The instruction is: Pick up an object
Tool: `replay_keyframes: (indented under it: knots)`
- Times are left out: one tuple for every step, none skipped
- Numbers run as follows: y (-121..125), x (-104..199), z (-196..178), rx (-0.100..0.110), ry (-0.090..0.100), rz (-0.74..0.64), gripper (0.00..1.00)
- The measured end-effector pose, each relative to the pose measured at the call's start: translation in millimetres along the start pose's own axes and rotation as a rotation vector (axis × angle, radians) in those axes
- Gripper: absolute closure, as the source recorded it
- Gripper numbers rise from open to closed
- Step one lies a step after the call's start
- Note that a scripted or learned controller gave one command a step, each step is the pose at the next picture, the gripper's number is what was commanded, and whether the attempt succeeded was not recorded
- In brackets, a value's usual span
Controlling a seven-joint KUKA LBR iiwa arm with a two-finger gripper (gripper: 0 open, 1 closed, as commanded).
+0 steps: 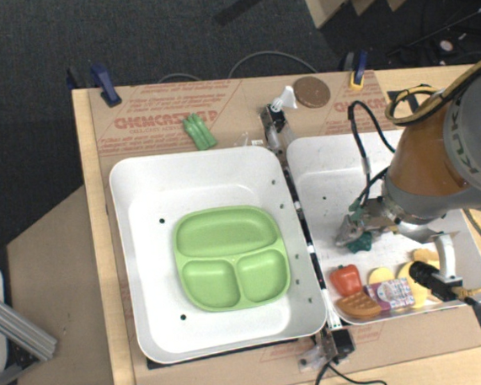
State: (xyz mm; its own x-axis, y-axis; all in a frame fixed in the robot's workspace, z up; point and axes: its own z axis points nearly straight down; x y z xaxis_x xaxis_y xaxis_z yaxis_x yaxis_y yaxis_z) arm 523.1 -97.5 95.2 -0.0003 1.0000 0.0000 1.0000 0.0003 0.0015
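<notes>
A small heap of toy food lay along the near edge of the right bin (323, 171). It held a red piece (345, 280) at the left and a brown piece (358, 306) just in front of it, against the bin's near wall. A pink-purple piece (395, 294) lay to their right, with a small yellow piece (380, 275) touching its far side. A second yellow piece (423, 254) lay farther right, partly hidden under the arm.

The pincer (357, 235) hung over the middle of the same bin, on the far side of the heap and apart from it. The red piece was the nearest of the heap to the pincer, lying just nearer the camera and slightly left of its tip. None of the heap's pieces sat in the pincer. A dark green patch showed at the tip, too small to tell whether it was a thing or part of the tool. Whether the pincer was spread or pressed together could not be told.

The grey arm with its orange band (424, 161) reached in from the right over that bin. In the left bin (140, 205) a green divided plate (230, 256) lay flat near the middle. Beyond the bins, on the cardboard-covered bench (156, 111), lay a small green thing (200, 133) and a brown disc (311, 92), well apart. Blue clamps (107, 84) gripped the bench's far edge.
</notes>
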Motion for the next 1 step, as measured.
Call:
replay_keyframes:
  knots:
    - [50.2,82.0,-95.5,-0.011,0.001,-0.01,1.0]
